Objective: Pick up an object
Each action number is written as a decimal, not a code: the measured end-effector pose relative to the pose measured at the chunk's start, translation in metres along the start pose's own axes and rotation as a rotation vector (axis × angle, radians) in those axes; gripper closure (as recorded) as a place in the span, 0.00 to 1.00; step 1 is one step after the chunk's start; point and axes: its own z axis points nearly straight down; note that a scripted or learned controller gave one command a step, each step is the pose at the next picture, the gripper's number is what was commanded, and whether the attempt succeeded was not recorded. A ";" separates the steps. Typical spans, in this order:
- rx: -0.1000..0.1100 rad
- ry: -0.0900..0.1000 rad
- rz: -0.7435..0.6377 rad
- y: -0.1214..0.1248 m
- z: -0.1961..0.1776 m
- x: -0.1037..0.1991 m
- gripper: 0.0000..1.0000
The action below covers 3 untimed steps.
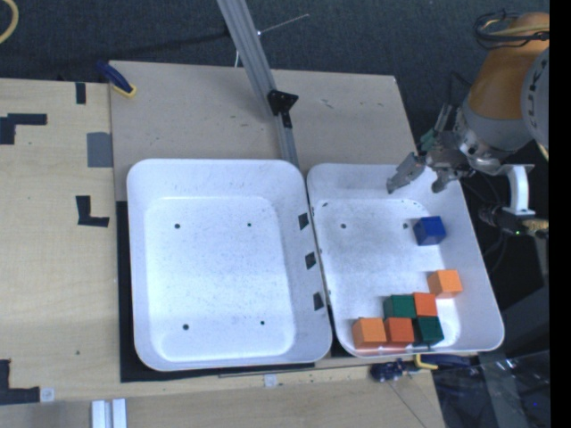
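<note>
My gripper (417, 178) hangs over the far right corner of the right bin (357, 194), fingers spread apart and open with nothing between them. A blue cube (429, 230) lies on the bin floor just below and slightly right of the gripper, apart from it. Along the bin's near edge sits a cluster of blocks: an orange block (444, 282) by the right wall, an orange block (368, 331) at the front, and green blocks (401, 307) with more orange ones packed between them.
The left bin (214, 257) lies beside the right one, sharing a raised rim. A slanted metal pole (254, 56) with a black clamp stands behind the bins. Cables hang off the bench's right side near the arm (508, 87).
</note>
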 end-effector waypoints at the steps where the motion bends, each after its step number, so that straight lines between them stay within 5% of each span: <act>1: 0.000 -0.001 0.000 0.000 0.000 0.000 0.00; 3: 0.006 0.000 0.000 -0.003 0.119 0.000 0.00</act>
